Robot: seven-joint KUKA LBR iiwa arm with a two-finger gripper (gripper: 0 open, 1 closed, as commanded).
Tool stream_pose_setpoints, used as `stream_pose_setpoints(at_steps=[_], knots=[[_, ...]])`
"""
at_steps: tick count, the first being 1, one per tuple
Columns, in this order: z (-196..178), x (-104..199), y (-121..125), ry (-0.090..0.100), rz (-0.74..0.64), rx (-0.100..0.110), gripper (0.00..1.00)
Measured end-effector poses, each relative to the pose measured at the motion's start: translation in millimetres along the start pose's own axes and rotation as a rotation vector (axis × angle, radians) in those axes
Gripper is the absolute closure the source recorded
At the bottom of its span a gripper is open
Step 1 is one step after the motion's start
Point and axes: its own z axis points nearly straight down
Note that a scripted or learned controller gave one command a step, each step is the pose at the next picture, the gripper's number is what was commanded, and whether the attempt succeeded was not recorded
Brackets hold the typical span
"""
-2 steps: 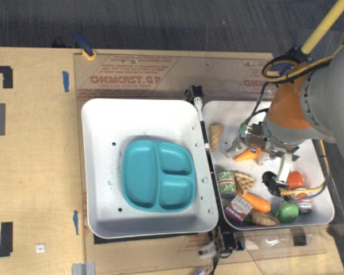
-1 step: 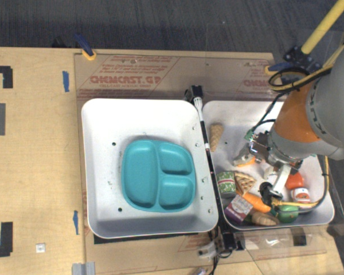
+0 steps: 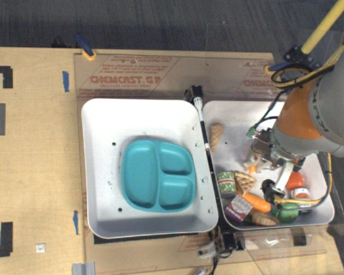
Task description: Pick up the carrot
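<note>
Carrot point(image 3: 257, 201) at near edge of right bin point(image 3: 235, 119), crowded between purple pack point(image 3: 237, 209) and green toy point(image 3: 286, 213). End effector point(image 3: 272, 168) just above it; clenched or released, cannot tell. Risk: snagging a neighbour or sliding off, given tight clutter all round.

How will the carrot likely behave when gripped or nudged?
The carrot looks like a rigid, glossy toy, so it is probably stiff and somewhat slippery. Its tapered round shape may roll, though the crowding in the right bin likely hems it in.

Dark carpet point(image 3: 160, 10) beyond cardboard-topped bench point(image 3: 34, 182)
</note>
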Motion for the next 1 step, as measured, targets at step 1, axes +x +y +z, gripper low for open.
stream_pose_setpoints(at_steps=[1], knots=[[-86.1,46.1,-3.3,0.0,-0.387,0.009,1.0]])
